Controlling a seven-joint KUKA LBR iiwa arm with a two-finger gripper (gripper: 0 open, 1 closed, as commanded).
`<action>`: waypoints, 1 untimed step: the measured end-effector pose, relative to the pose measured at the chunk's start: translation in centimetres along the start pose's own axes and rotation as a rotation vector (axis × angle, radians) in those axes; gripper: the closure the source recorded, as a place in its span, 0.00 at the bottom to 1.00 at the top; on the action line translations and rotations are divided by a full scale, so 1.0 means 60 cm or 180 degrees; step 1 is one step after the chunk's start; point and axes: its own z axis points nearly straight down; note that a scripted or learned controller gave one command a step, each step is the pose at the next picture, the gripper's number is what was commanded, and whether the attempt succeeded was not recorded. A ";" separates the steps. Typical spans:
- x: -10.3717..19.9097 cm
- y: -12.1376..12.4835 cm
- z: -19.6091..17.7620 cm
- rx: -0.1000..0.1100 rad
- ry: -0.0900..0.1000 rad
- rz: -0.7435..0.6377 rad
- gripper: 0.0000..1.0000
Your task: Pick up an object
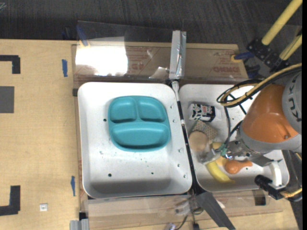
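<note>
The right bin (207,182) holds a heap of small objects: a black-and-white packet (202,111) at the back, a tan rounded object (197,140), a yellow banana (217,171) and an orange rounded object (233,166) toward the front. My gripper (224,151) is down in this bin, right over the heap, between the tan object and the banana. The arm's orange band (268,116) and wrist cover the bin's right half. The fingertips are lost among the objects.
The left bin (96,171) carries a teal divided plate (139,122). A clear plastic wall (177,54) stands behind the bins. Black and yellow cables (240,92) loop over the right bin's back edge.
</note>
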 end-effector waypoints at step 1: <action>0.000 0.003 -0.015 -0.0008 -0.0001 -0.0001 1.00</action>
